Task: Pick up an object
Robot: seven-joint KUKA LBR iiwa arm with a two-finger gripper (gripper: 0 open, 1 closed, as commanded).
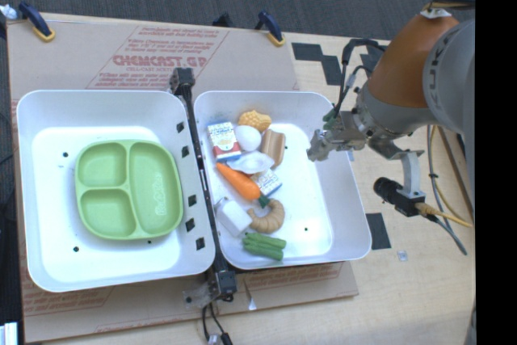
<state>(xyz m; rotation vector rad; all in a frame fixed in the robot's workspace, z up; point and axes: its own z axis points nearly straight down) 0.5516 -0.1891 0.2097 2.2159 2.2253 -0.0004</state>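
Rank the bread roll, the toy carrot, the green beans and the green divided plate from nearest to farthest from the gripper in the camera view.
Measured from the gripper at the right bin's right side:
1. Bread roll, just to its left in the pile.
2. Toy carrot, lower left, mid-pile.
3. Green beans, at the right bin's bottom edge.
4. Green divided plate, in the left bin.

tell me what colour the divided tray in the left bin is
Light green, in the camera view.
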